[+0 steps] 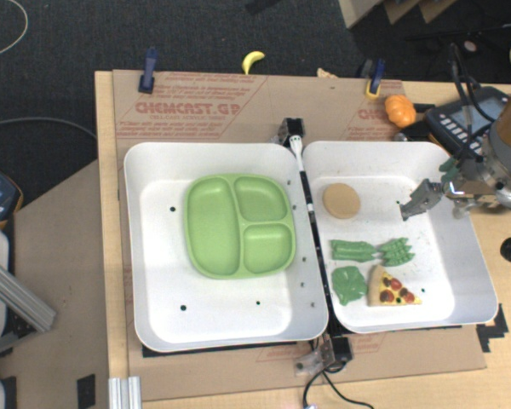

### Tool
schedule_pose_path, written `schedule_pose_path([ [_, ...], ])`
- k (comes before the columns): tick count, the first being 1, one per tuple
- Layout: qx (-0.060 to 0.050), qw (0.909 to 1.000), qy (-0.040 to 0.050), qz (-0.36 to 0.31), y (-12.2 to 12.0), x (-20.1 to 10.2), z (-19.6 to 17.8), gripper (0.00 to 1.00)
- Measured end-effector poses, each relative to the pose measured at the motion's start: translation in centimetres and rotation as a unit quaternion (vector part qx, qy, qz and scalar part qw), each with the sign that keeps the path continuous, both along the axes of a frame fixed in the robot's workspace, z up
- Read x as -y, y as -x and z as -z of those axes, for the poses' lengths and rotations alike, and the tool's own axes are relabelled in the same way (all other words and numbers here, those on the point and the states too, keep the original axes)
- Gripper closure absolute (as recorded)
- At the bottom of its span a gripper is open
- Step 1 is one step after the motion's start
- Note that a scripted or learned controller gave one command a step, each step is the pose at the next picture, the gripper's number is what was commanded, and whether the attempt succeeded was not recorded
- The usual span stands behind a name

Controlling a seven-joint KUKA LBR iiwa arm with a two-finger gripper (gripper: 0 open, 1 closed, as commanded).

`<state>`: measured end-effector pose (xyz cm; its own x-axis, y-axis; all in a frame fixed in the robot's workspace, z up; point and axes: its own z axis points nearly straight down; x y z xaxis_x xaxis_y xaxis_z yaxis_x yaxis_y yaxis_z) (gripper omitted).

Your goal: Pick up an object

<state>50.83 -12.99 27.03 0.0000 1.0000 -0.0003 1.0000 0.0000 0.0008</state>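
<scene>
The right bin (460,271) holds a tan round cookie (341,200), a long green leafy piece (370,250), a smaller green leaf (349,285) and a toy pizza slice (393,289). My gripper (440,201) hangs over the upper right part of that bin, to the right of the cookie and above the green pieces. Its two fingers (418,200) are spread apart with nothing between them, so it is open. The arm enters from the right edge.
The left bin (153,228) carries a green divided plate (238,225). Behind the bins lie an orange ball (399,110), a small yellow banana (253,60) and two blue clamps (147,72) on the cardboard. Cables and a dark device sit at the right.
</scene>
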Motion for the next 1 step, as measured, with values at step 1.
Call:
schedule_pose_path([
  [1,-0.003,1.0,-0.0003,0.001,1.52,-1.55,18.49,0.0],
])
